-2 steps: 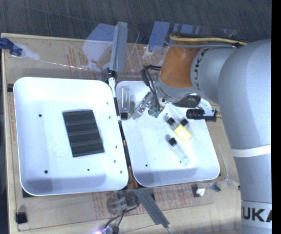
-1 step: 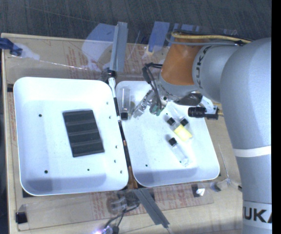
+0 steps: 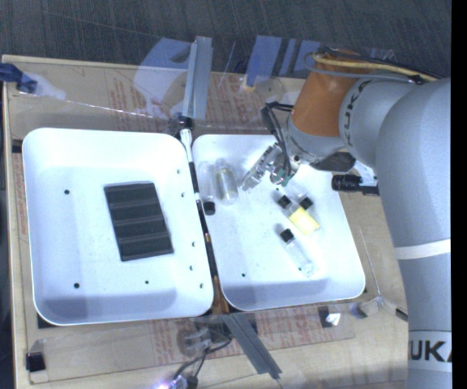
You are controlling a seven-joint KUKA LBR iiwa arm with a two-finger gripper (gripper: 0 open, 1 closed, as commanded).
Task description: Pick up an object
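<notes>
2 white bins, black ridged pad in left one, fingers (grip state unclear) over right bin's clear bottles.

right bin front floor lies open — bottles crowd its middle.

The bench is viewed from one fixed camera set above it, tilted downward at a slant. Both white bins are taken in whole: the left bin toward nine o'clock, the right bin near centre. The arm is seen entering from three o'clock.
</notes>
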